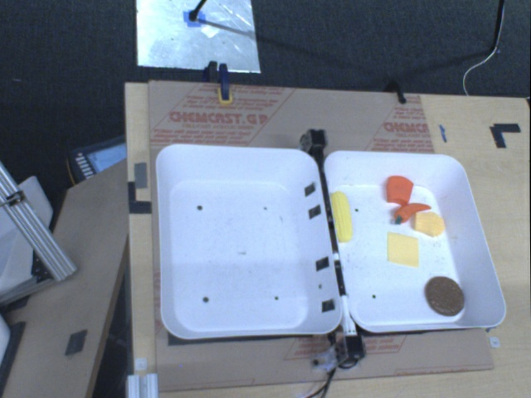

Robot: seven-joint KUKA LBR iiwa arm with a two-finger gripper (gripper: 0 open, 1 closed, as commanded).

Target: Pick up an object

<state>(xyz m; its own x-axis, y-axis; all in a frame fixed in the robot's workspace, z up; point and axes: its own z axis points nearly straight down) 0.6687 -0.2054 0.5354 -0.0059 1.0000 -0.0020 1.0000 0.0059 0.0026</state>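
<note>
Two shallow white bins are sitting side by side on the tabletop (99, 247), clipped together along their shared edge so neither slides when something is pulled out; under them a brown board (274, 110) is lying flat as a base, and its red print is reading "CHEMCAST", followed by what looks like "GP", once near the left and again, fainter, at the right. Beyond the board a shiny metal sheet (197, 23) is resting on the dark floor, a scrap of blue tape on it; no writing is showing there. The left bin (241, 243) is holding nothing to pick; the right bin (479, 247) is holding every candidate, loosely spread, so each is offering free sides for a grasp: a yellow corn cob (341, 215) lying along the left wall, a flat yellow square (404, 249) near the middle, a brown round disc (445, 296) at the near right corner, an orange piece (399, 190) towards the far wall, a small yellow-orange block (430, 224) just beside it. Whether the jaws are spread or pressed together I cannot tell.
</note>
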